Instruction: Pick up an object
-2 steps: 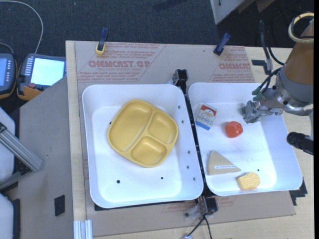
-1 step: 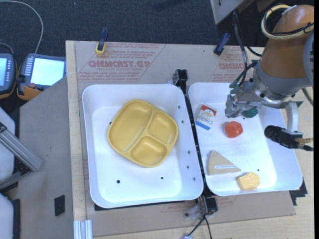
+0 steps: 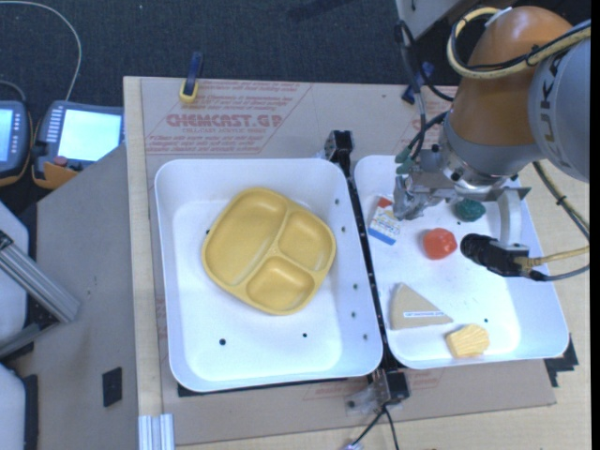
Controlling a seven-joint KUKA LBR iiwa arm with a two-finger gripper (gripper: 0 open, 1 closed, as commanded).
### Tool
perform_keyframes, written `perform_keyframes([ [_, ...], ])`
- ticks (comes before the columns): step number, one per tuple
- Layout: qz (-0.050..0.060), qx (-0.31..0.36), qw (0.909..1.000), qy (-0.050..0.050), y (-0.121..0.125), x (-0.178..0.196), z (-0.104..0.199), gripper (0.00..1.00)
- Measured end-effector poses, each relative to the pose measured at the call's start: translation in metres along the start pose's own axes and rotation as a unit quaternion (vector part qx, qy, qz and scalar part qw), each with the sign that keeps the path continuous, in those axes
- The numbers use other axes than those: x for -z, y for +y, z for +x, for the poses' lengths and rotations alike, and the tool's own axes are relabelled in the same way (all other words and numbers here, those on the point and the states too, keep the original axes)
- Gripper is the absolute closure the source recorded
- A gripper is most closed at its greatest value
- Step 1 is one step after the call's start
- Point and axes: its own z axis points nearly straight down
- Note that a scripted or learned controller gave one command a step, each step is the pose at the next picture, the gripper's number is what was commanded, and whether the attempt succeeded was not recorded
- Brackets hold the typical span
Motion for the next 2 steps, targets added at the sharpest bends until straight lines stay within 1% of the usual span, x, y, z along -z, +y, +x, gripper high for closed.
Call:
perform_keyframes([
  [1, 0.002, 0.001, 1.0, 0.0, 0.009, -0.016, 0.055, 1.0],
  [2, -0.001, 0.001, 1.0, 0.0, 0.013, -0.011, 0.102, 1.0],
])
